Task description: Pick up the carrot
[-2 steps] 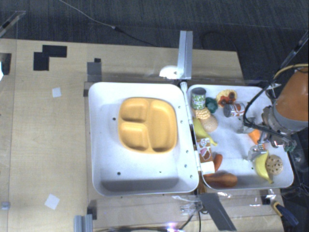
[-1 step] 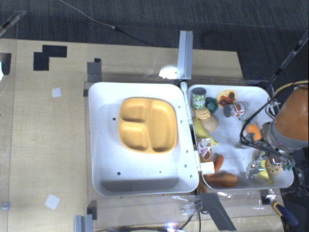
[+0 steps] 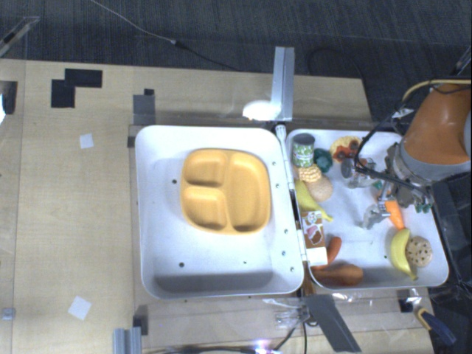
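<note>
Hovering gripper (image 3: 383, 201) over right bin (image 3: 442, 271), directly above carrot (image 3: 396, 214). Lying just above the banana (image 3: 399, 251) and beside the cookie (image 3: 419, 251), toward bin's right wall. Judging carrot light, rigid, smooth toy plastic, likely slippery, tapering; taking hold across thicker middle seems safest. Finger spread: cannot tell, wrist blocking view.
</note>
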{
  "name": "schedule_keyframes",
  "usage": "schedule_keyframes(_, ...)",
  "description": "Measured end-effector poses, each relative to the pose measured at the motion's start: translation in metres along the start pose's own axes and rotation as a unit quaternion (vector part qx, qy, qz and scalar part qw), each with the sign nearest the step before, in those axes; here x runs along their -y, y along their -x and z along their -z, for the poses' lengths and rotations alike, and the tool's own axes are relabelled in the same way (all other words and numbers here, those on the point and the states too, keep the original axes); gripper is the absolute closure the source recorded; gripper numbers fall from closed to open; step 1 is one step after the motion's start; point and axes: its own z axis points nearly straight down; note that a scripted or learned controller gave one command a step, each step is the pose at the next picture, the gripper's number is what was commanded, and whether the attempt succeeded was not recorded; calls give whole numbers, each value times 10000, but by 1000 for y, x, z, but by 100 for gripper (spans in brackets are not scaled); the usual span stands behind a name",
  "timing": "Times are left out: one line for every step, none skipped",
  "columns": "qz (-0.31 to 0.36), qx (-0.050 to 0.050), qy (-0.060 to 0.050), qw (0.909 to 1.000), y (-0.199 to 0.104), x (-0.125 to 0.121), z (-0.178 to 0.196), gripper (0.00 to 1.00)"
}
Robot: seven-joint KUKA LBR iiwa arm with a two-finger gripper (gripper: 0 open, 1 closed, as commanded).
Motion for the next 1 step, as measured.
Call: schedule_keyframes(25,57,-19,10000,3,0,14,100)
